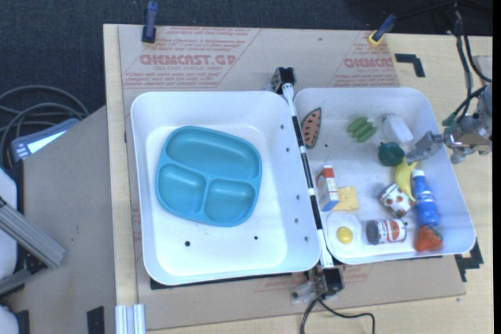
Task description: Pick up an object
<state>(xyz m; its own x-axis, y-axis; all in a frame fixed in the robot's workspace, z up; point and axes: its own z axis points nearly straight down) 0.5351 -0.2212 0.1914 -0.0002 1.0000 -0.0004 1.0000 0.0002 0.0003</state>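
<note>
The right bin [438,117] holds several small items. Among them are a watermelon slice [311,127], a green vegetable [361,129], a white bottle [397,127], a dark green piece [391,153], a banana [404,177], a blue bottle [425,201], a small carton [327,188], a yellow cheese wedge [347,199], a fried egg [344,234], two cans [386,231] and an orange piece [428,239]. My gripper [435,142] reaches in over the bin's right rim, just right of the dark green piece and above the banana. I see nothing held in it.
A blue divided plate [208,175] lies in the left bin [149,238]. Black clips [282,77] sit where the bins meet. Cables [39,102] lie on the floor at the left. Cardboard [188,59] covers the bench behind the bins.
</note>
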